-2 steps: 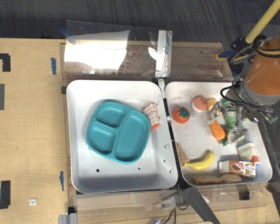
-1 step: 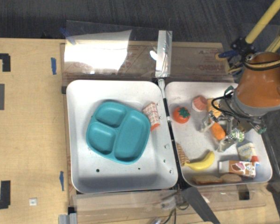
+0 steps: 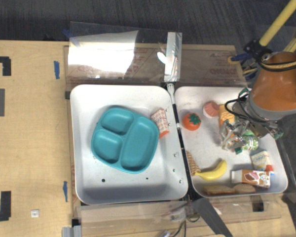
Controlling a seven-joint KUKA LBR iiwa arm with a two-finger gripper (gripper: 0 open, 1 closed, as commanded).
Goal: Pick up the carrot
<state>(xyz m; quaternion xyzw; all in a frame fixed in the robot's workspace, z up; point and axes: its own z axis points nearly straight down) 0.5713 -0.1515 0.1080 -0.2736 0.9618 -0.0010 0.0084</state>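
Below, gripper (image 3: 233,137) in right bin (image 3: 207,95), state unclear; wood bench (image 3: 29,132), dark carpet (image 3: 138,4) behind.

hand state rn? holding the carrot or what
hand: low in the right bin among the clutter; cannot be told whether it grips anything.

Arm reaches in; tool (image 3: 235,136) apparently pointing down.
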